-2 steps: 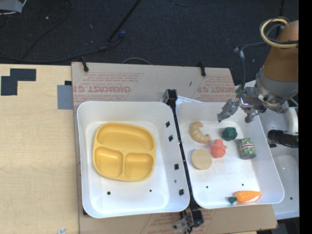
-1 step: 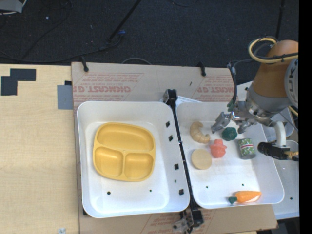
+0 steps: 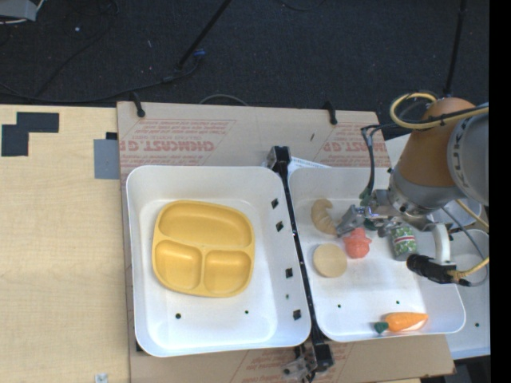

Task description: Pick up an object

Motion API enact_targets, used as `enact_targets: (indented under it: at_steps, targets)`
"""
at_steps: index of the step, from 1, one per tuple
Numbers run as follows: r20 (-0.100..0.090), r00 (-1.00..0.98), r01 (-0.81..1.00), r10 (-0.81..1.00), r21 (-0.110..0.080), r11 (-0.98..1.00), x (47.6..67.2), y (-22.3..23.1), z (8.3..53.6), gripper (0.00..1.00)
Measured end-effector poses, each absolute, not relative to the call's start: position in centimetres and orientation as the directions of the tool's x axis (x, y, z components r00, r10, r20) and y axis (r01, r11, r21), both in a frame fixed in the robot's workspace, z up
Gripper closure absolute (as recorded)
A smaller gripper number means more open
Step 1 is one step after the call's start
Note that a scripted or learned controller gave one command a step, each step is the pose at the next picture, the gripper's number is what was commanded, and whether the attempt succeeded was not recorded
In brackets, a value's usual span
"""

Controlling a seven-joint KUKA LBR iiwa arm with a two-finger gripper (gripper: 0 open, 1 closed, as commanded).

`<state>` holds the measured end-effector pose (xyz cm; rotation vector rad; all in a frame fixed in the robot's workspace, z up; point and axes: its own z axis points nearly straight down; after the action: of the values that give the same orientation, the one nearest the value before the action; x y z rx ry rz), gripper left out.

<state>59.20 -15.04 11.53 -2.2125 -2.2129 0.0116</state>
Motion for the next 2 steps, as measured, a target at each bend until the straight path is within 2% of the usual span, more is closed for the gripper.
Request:
enact_targets:
  at_steps: [1, 2]
  targets:
    - [0.002, -0.001, 1.000, 1.000, -0.007, 0.001, 59.19, -15.00, 8.38, 0.00]
    - [0.003, 0.000, 1.000, 1.000, -0.010, 0.000, 59.28, -15.05, 9.30, 1.00]
